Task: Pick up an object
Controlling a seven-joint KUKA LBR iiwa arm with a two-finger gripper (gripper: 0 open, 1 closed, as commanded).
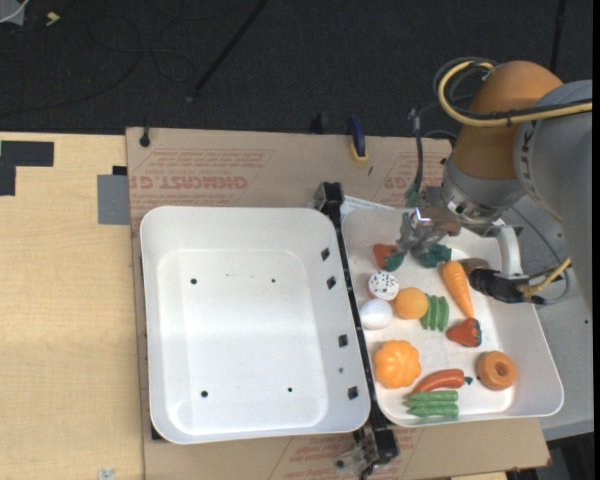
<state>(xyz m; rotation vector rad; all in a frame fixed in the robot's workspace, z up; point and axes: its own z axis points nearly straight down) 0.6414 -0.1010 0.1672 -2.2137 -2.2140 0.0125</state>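
the end effector (417, 230) hangs low over the far part of the right bin (540, 368), a dark metal cluster below the grey arm (540, 158) and its glossy orange band (505, 93). whether its fingers are apart or closed cannot be told, and nothing is seen gripped between them. just beneath it lie a small red and green piece (388, 257) and a dark green piece (435, 253), too small to name. beside these a long tapered orange carrot (457, 288) lies slantwise. nearer the dividing rim sit a white ball with dark dots (383, 286), a smooth white egg (376, 314) and a round orange fruit (411, 303). a ribbed green pod (437, 313) and a red piece with a green top (465, 332) lie close by. toward the near edge rest a ribbed orange pumpkin (396, 362), a curved red chilli (439, 379), a bumpy green bean pod (432, 403) and an orange ring-shaped piece (496, 370). the left bin (170, 268) is smooth white plastic with rounded corners. both bins stand on brown cardboard (240, 173) over the pale wood tabletop (50, 318).
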